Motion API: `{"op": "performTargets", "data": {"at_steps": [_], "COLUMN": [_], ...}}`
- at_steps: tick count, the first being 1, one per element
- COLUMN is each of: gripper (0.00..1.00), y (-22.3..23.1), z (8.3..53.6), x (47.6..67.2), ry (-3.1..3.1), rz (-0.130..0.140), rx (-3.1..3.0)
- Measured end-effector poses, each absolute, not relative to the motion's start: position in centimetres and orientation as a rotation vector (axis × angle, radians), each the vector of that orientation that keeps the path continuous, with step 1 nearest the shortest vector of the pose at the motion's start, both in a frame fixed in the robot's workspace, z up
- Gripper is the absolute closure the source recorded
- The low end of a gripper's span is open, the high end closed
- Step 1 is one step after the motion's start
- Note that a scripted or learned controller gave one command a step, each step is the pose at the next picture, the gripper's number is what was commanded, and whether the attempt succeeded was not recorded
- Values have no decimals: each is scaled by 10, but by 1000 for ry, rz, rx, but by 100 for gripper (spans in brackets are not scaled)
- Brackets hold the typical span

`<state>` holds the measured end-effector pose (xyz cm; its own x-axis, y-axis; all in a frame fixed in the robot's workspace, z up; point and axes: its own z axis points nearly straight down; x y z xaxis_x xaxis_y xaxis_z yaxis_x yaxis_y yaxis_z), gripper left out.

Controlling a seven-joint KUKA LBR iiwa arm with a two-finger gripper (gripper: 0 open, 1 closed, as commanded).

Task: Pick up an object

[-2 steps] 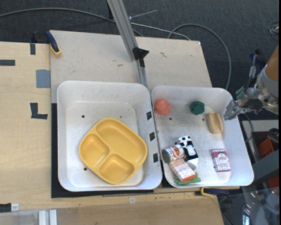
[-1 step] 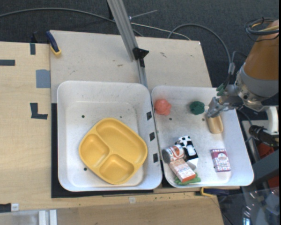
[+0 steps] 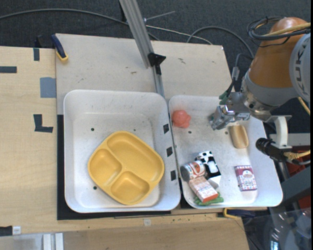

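The right bin [image 3: 198, 108] holds a small red ball [image 3: 181, 119] near its upper left, a tan bread-like piece [image 3: 239, 136] at the right, a maroon packet [image 3: 245, 178], a black-and-white toy [image 3: 208, 163], a small can [image 3: 192, 171] and an orange-red box [image 3: 204, 190]. My gripper [image 3: 219, 120] hangs over the upper middle of this bin, just left of the tan piece and right of the red ball. I see nothing held in it.
The left bin [image 3: 78, 108] carries a yellow divided tray [image 3: 126, 166]. A grey metal pole [image 3: 138, 25] slants down to the bins' shared back edge. Cables run across the dark floor behind the bench. A blue-and-yellow clamp [image 3: 59, 48] sits at the bench's back left.
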<state>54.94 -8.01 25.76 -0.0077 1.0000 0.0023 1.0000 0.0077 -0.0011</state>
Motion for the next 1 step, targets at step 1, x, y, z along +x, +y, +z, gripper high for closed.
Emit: {"op": "performTargets", "data": {"at_steps": [1], "gripper": [100], "y": [-35], "z": [246], "x": [553], "ry": [-2226], "rz": [2], "rx": [-2213]}}
